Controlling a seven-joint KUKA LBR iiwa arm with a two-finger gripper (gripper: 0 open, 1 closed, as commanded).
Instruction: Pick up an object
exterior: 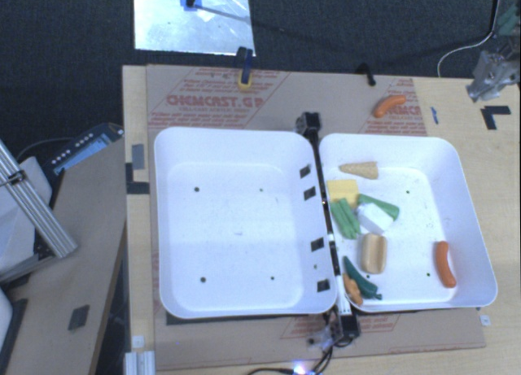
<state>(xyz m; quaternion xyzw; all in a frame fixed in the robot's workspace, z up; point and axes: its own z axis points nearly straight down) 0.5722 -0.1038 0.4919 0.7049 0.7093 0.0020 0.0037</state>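
Logged at the upper right, over the bench's far corner and well apart from both bins: gripper [493,72], grey, nothing seen in it; spread or pressed together, cannot tell. Left bin [236,219] and right bin [468,202] side by side on a cardboard sheet [212,98], joined along the shared edge by a row of black clips [309,194]. Candidate objects all in the right bin, mostly crowded against its left wall. From far end to near end: tan wedge [359,170] lying flat; yellow block [342,190] just below it, against the wall; green bean pod [346,219] touching the yellow block's near edge; green leaf piece [381,207] beside it, overlapping a white piece [374,220]; tan bread roll [373,253] just below the white piece, long axis running toward the near rim; small carrot [352,288] with a dark green sprig [362,280] in the near left corner. Set apart from that cluster, near the right wall: orange sausage [444,263], lying roughly along the wall. Outside the bins, on the cardboard beyond the right bin's far rim: second orange sausage [389,106]. Off the bench at the top: shiny metal sheet [191,7].
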